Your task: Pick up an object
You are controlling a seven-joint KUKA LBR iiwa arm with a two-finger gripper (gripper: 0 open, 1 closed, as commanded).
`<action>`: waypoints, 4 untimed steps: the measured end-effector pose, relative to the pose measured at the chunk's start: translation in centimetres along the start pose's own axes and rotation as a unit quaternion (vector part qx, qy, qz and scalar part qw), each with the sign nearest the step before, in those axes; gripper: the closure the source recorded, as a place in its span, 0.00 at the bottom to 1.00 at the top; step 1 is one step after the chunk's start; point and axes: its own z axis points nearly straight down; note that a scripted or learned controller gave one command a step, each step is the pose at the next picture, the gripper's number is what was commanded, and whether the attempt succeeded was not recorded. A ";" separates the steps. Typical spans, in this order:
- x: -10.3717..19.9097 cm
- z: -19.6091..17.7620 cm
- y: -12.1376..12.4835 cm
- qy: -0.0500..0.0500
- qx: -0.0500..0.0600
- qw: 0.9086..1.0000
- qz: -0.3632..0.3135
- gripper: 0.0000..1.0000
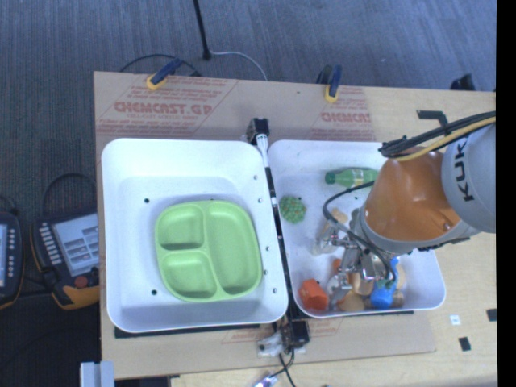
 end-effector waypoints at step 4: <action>0.0 0.0 0.0 0.000 0.000 1.000 0.000 0.00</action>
